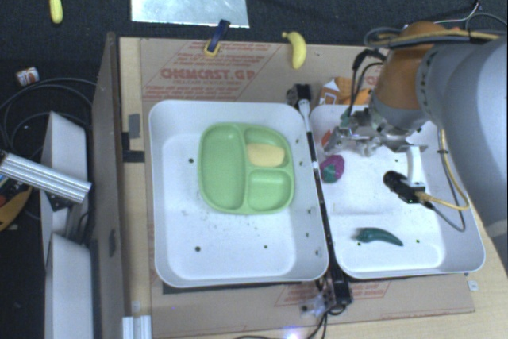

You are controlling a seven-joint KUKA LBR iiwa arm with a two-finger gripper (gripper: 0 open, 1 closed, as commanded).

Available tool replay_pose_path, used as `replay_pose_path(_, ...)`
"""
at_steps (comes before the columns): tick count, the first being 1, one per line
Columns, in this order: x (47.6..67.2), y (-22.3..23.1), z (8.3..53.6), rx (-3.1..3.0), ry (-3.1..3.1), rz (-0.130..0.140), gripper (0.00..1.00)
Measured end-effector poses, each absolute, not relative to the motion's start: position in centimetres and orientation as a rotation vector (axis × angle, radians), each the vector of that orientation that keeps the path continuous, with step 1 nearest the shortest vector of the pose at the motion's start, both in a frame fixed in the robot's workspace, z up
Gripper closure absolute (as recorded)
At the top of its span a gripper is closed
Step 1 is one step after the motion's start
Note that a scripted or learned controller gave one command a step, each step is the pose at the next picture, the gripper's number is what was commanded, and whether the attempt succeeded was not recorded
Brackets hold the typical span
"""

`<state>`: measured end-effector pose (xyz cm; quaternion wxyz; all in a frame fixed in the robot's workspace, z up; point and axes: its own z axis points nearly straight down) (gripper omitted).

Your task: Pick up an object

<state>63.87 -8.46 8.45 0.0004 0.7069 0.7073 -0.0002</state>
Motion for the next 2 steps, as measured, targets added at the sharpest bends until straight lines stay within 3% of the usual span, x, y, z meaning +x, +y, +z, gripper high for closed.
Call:
replay_pose_path(1,65.5,-8.9,8.5,2.214,2.225,0.003,0.0)
replay_pose_path(2,63.4,-8.8,8.4,2.22,2.221,-0.001,0.0)
